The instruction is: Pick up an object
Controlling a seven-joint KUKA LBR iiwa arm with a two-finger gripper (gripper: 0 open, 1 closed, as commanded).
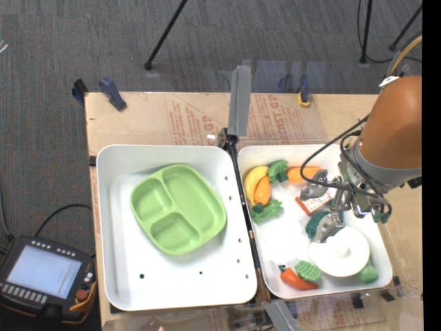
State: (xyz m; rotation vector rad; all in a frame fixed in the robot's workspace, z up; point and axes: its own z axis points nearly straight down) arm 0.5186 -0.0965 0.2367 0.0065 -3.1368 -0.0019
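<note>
From above, the left bin (114, 178) holds a matte green plastic plate (178, 208) with three moulded compartments, lying flat and skewed; the right bin (279, 261) holds glossy toy food: a curved yellow banana (254, 181) touching an orange piece, a leafy green piece (265, 211) just below, a carrot (303, 174) with a green top, a red pepper (295, 278) beside a ribbed green piece, and a round white lid-like disc (341, 252); the gripper (329, 221) hangs over a dark teal object (318, 222) beside the disc, seemingly touching it; whether its fingers are spread or closed on anything cannot be told from here.
</note>
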